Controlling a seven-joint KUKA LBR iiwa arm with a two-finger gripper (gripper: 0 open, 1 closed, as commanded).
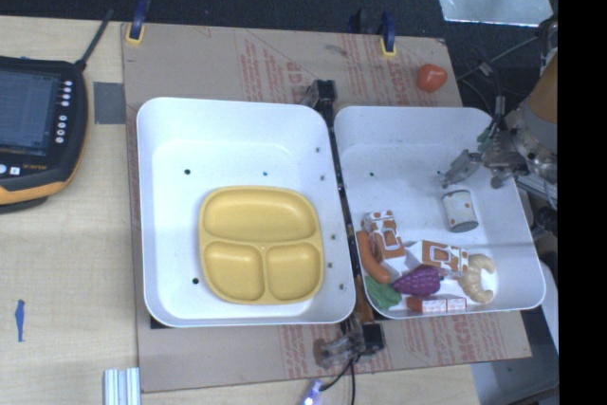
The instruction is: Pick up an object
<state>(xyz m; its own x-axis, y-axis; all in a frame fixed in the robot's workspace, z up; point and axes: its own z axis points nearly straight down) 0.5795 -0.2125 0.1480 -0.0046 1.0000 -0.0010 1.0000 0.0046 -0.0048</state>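
Note:
My gripper [477,173] hangs over the right side of the right bin [398,133], reaching in from the right edge. Its two fingers stand spread, open, with nothing between them. Just below and slightly left of it a small grey-white cylinder [460,210] lies on the bin floor, apart from the fingers. Along the bin's front lie purple grapes [416,281], an orange carrot [371,260], a green piece [382,294], a pale croissant [478,277] and small printed boxes [384,233].
The left bin [180,142] holds a yellow divided plate [261,244]. A red ball [432,77] rests on the cardboard behind the right bin. An orange-edged pendant [33,130] sits at the far left of the bench.

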